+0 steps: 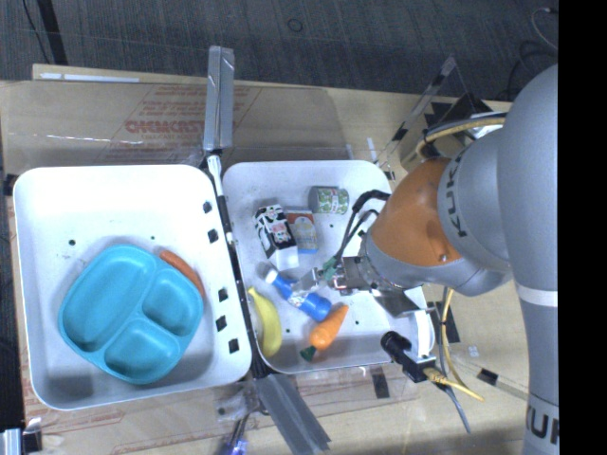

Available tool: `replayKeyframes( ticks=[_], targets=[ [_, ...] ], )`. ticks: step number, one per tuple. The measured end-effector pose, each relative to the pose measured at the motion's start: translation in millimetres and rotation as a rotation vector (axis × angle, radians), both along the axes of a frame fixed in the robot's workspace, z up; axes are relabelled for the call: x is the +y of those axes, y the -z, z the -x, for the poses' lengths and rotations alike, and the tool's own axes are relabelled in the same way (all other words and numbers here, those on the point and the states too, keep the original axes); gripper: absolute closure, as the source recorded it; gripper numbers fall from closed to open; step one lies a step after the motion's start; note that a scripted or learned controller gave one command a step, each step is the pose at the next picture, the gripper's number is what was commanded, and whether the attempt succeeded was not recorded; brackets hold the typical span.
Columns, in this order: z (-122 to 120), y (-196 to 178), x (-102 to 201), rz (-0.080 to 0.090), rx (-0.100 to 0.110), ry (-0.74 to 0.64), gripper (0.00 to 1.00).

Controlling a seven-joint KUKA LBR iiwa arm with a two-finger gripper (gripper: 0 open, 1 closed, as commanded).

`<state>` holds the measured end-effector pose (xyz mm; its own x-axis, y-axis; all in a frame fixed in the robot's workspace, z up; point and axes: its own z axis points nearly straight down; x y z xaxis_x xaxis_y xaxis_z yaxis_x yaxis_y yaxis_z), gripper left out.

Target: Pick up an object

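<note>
Camera view, near edge first: right bin holds the clutter. Carrot lies tilted near the front wall, orange body, green end pointing down-left. Banana sits just left of it, against the divider side of the bin. Blue and white bottle lies slanted above the carrot, near the banana's top end. Gripper is low over the bin middle, just beside the bottle's upper right; cannot tell how its tips stand, too dark and small, nothing clearly pinched. Arm comes in from the right, orange band above the wrist, grey body over the bin's right wall. Farther back: black and white carton, a red and white packet touching its right side, a small greenish can near the back wall. Left bin: blue divided plate toward the front left, an orange thing poking out along its upper right rim, mostly hidden
</note>
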<state>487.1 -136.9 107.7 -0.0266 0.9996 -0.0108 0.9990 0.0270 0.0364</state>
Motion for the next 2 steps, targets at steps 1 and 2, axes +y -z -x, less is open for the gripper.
replayKeyframes(
  ticks=[1, 2],
  targets=[
    [1.5, 0.8, 15.5, -0.002, 0.007, -0.021, 0.00],
    [-2.3, -10.2, 19.7, -0.008, 0.000, -0.029, 1.00]
  ],
)
